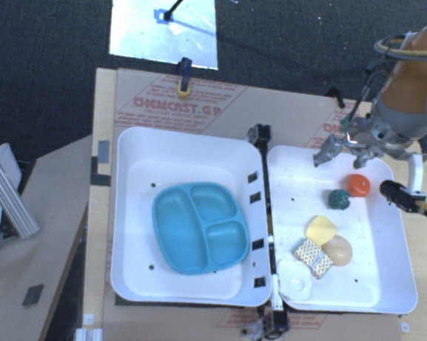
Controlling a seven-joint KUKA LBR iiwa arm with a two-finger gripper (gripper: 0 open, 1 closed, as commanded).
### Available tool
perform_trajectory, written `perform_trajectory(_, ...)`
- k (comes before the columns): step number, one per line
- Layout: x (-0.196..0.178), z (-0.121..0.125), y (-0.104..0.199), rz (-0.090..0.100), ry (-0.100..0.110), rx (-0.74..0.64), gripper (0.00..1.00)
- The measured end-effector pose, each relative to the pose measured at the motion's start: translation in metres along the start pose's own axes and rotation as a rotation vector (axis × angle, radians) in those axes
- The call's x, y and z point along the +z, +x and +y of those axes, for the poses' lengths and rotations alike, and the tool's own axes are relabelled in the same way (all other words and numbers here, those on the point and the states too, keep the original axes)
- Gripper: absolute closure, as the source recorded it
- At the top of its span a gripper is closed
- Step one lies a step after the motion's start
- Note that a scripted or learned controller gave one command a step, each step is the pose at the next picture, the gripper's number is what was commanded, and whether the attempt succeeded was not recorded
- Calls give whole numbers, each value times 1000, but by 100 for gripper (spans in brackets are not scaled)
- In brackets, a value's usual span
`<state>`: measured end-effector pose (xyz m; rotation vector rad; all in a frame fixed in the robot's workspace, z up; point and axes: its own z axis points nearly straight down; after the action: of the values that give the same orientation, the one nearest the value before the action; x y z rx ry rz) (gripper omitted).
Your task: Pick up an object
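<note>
The right bin (393, 241) holds several small objects. An orange ball (358, 185) lies near its far edge, with a dark green lump (338, 199) just left of it. Closer to the front are a yellow piece (321, 230), a tan rounded piece (338, 250), a checkered block (313, 257) and a white piece (295, 277). My gripper (343, 159) hangs over the bin's far edge, just above and behind the orange ball. It is open, with nothing between its fingers.
The left bin (130, 270) holds a blue divided plate (201, 226). A black divider (264, 207) runs between the bins. A black fitting (398, 195) on the arm's cable sits at the right bin's rim. A yellow clamp (185, 82) stands behind the left bin.
</note>
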<state>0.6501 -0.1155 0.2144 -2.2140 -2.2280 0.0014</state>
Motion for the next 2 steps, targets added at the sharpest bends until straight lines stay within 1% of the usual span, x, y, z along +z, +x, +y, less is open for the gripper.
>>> perform_trajectory(1, 60, -7, 3, 0, 2, 4, 0)
perform_trajectory(2, 117, -11, -6, 0, 1, 6, 0)
